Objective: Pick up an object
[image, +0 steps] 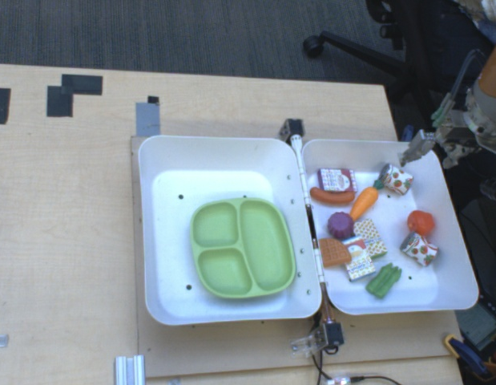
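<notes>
The right bin (456, 295) holds several toy foods. Among them are a maroon-and-white packet (336, 180), a red sausage (332, 196), a carrot (363, 202), a purple ball (340, 224), a tomato (421, 221), a green vegetable (383, 280) and a small patterned box (396, 180). My gripper (431, 154) hangs over the bin's far right corner, just right of and above the patterned box. It is open, with nothing between its fingers.
The left bin (159, 215) holds a green divided plate (242, 247). A hinge ridge (308, 215) separates the two bins. More toys lie near the right bin's front: a brown waffle (335, 253), a small carton (360, 263) and a strawberry-print box (420, 249).
</notes>
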### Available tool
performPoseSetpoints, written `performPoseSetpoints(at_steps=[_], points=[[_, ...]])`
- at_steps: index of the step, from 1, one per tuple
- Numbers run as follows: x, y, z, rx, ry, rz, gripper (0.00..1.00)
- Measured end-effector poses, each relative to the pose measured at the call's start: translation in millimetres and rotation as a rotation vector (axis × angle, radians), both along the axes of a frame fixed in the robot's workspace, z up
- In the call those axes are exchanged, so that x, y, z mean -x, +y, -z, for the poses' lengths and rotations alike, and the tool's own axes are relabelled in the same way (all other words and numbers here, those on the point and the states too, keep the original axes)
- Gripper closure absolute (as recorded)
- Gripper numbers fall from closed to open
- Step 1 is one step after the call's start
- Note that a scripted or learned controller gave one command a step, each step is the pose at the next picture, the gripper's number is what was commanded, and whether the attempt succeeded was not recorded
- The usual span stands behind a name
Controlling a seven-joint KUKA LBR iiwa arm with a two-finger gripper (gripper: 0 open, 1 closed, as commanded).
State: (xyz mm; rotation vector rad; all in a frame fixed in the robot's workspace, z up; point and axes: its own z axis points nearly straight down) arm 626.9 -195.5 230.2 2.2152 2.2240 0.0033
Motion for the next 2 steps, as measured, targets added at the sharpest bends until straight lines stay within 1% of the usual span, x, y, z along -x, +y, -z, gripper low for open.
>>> performPoseSetpoints(at_steps=[1,2], points=[[33,8,144,0.001,-0.003,0.002,0.0],[30,8,132,0.002,-0.009,0.001,1.0]])
